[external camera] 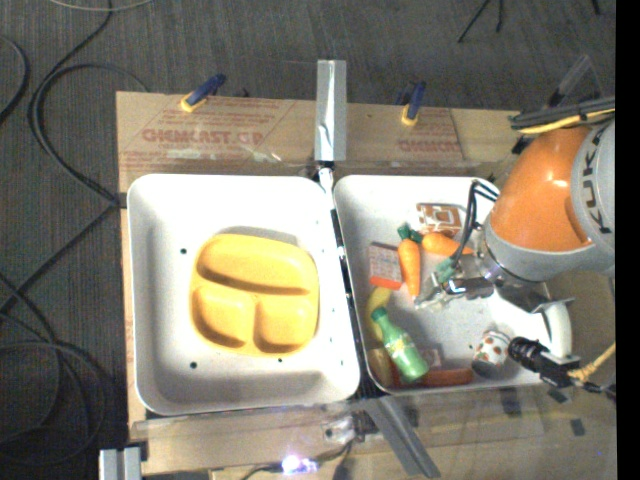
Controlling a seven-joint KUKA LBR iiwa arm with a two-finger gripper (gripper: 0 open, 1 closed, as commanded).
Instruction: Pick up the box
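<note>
Camera view, looking down on the bench: the right-hand shallow white bin (352, 218) holds the clutter. The task's thing, a small flat pinkish printed cardboard box (384, 264), lies face-up near that bin's left wall, about midway along it, touching the left side of an orange toy carrot with a green top (409, 258). A second, brown-and-white printed carton (440, 214) lies toward the bin's far edge. A green plastic bottle (398, 346) lies near the bin's near-left corner.

The two-finger gripper (440, 290) hovers just right of the carrot, apart from the pinkish box; whether it is open or closed cannot be told.

The left-hand white bin (150, 208) carries a yellow moulded compartment tray (256, 290).

Handling, as judged: the box looks light, thin and crushable, with a smooth printed face. Grip across its short edges, tilting one side up first
</note>
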